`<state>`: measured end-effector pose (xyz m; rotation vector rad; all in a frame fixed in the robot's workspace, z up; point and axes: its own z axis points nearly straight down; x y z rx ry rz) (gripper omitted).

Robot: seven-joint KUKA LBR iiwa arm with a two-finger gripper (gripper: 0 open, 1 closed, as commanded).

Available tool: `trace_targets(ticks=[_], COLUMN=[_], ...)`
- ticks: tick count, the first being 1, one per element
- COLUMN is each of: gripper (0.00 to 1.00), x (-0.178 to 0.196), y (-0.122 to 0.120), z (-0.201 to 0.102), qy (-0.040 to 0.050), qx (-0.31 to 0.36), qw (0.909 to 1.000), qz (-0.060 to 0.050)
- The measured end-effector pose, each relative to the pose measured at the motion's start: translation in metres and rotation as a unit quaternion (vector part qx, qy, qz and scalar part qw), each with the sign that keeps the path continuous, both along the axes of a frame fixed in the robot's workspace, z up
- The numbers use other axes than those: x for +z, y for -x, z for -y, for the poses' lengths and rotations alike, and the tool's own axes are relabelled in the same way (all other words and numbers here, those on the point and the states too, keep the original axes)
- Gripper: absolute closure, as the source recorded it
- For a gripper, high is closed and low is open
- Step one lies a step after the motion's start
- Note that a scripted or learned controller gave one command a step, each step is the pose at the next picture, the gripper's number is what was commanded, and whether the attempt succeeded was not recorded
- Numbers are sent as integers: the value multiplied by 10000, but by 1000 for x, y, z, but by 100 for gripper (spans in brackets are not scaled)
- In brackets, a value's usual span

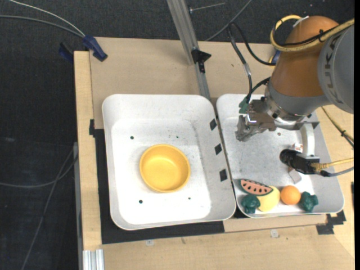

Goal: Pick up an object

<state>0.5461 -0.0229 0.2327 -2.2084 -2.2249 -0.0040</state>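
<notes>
Bowl (164,167), yellow, sat alone in the left bin (121,117). Rightward, the gripper (246,129) hung over the right bin's (337,198) far end, holding nothing. Well nearer than the gripper, along that bin's near wall, lay a watermelon slice (256,187), broccoli (251,203), lemon (269,199), orange (290,196) and another green piece (308,201).

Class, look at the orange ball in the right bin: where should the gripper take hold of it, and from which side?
Probably grip the orange ball across its round middle, coming straight down from above. The bin's wall lies close in front, and a yellow fruit and green toy crowd its sides, so set the fingers front to back.
</notes>
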Motion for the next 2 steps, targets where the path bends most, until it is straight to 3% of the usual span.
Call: trace_targets(ticks=[1,2], gripper=[100,100], x=[-2,-5], y=[1,-5], z=[-64,-110], qy=[7,17], qx=[0,-9], qw=[10000,10000], qz=[-12,0])
